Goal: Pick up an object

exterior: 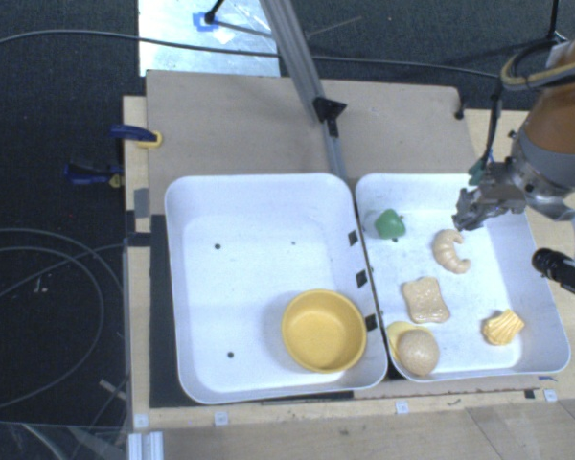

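Objects are spread across the right bin [535, 257], seen in the right half of the frame, while the left bin [201, 257] at centre carries a yellow bowl [323, 330] in its lower right corner. At the upper left of the right bin a small green pepper-like toy [391, 223] is seen. Right of it, near the bin's middle, a pale croissant [450, 251] is laid. Below the croissant a slice of toast [426, 300] is placed flat, and at the bin's lower left corner a round beige roll [417, 350] is set against a yellow rim. A ridged yellow chip-shaped piece [502, 328] is found towards the lower right of that bin.

From the right edge of the frame the grey arm with its orange band [563, 113] is extended over the right bin. The gripper [465, 217] is positioned just above and slightly to the right of the croissant, close to it; contact cannot be made out. Nothing is seen held between its tips, and whether the gripper is open or closed cannot be told at this size. Both bins are carried on a brown board [240, 123], and a blue clamp [96, 172] is fixed at the board's left edge.
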{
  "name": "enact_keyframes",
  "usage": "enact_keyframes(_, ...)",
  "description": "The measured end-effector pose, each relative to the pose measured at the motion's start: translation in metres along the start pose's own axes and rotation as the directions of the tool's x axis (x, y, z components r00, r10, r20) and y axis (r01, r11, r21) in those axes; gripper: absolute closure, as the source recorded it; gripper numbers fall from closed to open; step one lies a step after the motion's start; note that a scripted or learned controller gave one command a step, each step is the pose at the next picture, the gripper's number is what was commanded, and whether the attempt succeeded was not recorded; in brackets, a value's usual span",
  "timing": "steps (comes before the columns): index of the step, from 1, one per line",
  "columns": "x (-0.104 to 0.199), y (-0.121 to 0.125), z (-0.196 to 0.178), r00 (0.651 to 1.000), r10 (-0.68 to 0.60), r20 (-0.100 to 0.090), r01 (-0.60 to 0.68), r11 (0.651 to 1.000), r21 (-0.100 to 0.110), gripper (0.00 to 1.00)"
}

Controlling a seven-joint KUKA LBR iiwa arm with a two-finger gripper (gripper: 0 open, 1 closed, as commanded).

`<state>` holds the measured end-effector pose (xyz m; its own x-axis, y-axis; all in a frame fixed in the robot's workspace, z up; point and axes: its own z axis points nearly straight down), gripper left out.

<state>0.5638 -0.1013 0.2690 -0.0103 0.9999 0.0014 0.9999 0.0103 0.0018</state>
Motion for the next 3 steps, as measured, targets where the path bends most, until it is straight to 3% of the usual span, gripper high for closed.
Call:
enact_keyframes(2,0.101,0.011,0.031,1.0,0.0,0.0,0.0,1.0,0.002,1.0)
enact_keyframes(3,0.158,0.017,0.023,1.0,-0.001,-0.001,0.001,1.0,-0.001,1.0)
